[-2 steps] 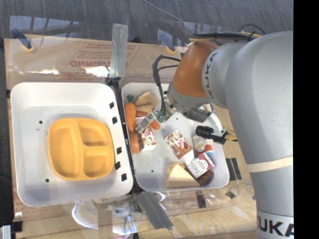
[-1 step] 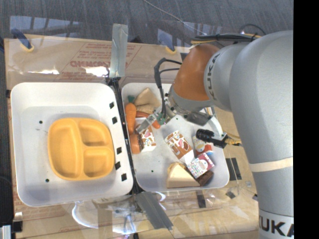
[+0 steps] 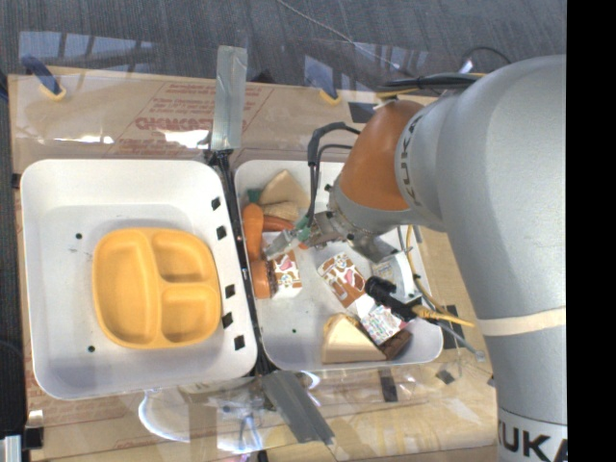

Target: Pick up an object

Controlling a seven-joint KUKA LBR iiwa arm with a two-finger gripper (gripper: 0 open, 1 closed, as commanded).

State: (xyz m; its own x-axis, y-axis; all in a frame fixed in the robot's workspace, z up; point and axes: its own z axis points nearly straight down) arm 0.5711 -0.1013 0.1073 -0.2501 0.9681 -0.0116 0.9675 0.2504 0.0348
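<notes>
The right bin [image 3: 289,349] holds several small objects: an orange carrot-like piece [image 3: 253,227] by its left wall, a tan wedge [image 3: 283,189] at the back, a second tan wedge [image 3: 348,341] at the front, a brown-and-white patterned packet [image 3: 286,274], another patterned packet [image 3: 343,278] and a dark bottle-like item [image 3: 383,322]. My gripper [image 3: 310,231] hangs low over the middle of this bin, close to the carrot and the left packet. The arm's orange band [image 3: 377,166] and wrist cover its fingers.
The left bin [image 3: 58,191] holds a yellow divided tray [image 3: 154,285]. A taped divider [image 3: 229,94] runs between the bins. Cables [image 3: 423,308] trail by the right bin's right wall. The big grey arm [image 3: 500,219] covers the right side.
</notes>
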